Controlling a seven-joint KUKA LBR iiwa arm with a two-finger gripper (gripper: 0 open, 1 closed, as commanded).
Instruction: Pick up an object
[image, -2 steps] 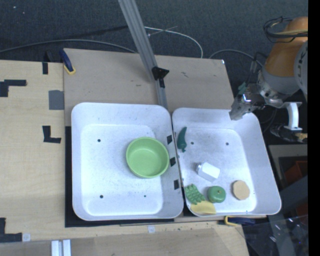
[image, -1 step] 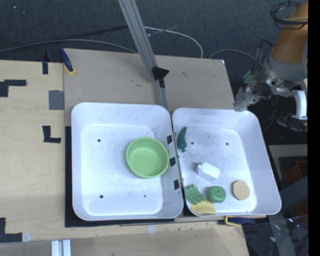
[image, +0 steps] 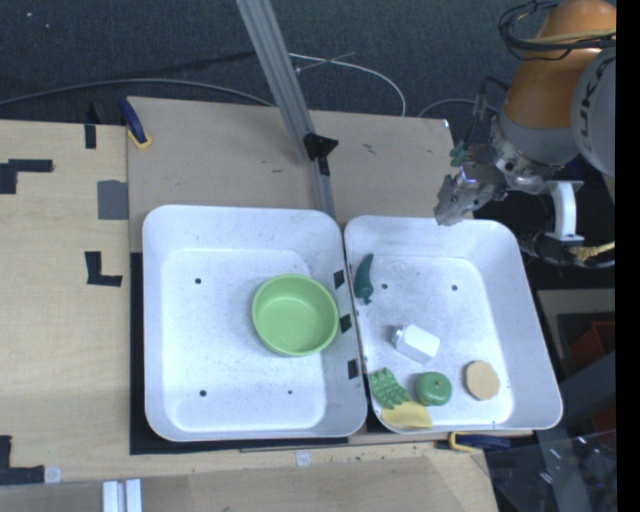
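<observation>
Speckled white bins (image: 175, 300) hold a round green bowl (image: 294, 315); gripper (image: 455, 205) state unclear, above rim

Green bowl (image: 294, 315) sits in the left bin (image: 175, 240); gripper (image: 456, 203) hovers over the right bin's (image: 525, 300) far rim.
</observation>
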